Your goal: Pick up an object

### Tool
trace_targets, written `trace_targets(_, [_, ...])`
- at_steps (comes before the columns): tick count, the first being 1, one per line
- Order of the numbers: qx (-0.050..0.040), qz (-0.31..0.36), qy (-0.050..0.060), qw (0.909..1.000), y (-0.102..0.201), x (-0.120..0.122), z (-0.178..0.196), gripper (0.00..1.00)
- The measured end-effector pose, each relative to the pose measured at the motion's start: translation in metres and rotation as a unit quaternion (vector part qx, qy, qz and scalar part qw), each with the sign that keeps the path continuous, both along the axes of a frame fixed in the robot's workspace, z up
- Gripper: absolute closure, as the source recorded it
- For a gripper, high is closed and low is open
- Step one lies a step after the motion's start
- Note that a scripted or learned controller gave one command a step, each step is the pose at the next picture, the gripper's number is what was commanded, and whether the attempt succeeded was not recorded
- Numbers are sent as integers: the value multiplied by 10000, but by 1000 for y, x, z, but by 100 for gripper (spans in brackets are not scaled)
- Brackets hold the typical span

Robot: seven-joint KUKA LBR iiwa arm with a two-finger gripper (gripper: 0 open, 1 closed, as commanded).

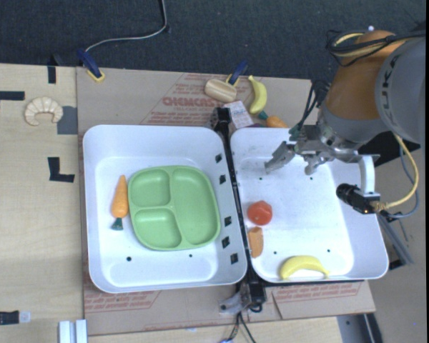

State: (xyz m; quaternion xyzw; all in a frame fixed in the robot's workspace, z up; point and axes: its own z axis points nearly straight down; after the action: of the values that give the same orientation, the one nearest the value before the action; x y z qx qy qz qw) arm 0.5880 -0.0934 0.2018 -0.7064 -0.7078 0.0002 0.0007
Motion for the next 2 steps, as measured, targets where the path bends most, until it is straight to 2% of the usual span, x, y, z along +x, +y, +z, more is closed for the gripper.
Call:
trace_targets(1, [4, -7, 16, 10000, -3, -36, -102, 0])
trace_targets(2, [-7, -2, -38, 10000, -5, -64, -115, 0])
